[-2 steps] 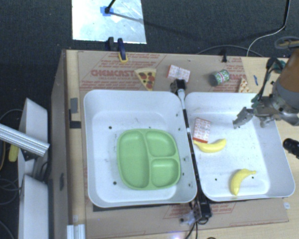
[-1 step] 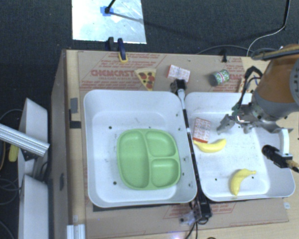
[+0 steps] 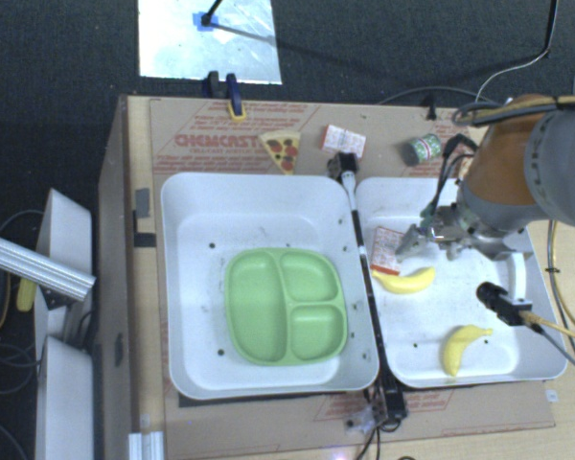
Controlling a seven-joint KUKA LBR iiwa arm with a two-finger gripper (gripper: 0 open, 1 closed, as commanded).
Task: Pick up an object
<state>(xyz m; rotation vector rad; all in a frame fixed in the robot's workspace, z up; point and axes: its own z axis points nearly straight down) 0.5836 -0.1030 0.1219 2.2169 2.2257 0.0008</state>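
— What did we see in the two bins?

— The left bin (image 3: pixel 192 209), at the centre-left of the frame, held a green divided plate (image 3: pixel 286 305) lying flat. The right bin (image 3: pixel 441 372) held two bananas: one banana (image 3: pixel 404 280) near the bin's left wall, and a second banana (image 3: pixel 460 346) lower down, towards the lower right of the frame. A small red-and-white packet (image 3: pixel 384 247) lay just above the first banana.

— And the arm?

— It (image 3: pixel 527 171) reached in from the right edge, its orange band at the upper right. The gripper (image 3: pixel 414 242) sat low over the upper left part of the right bin, just beside the packet and a little above the first banana.

— Was the claw holding anything?

— We saw nothing between its fingers. How far apart they stood we could not tell; the view was too small and cluttered there, though one metal finger (image 3: pixel 408 241) seemed to point left towards the packet.

— Anything on the cardboard behind the bins?

— A toy pizza slice (image 3: pixel 282 149), a white packet (image 3: pixel 344 140) and a small green can (image 3: pixel 425 148) lay along the top, well apart from the bananas.
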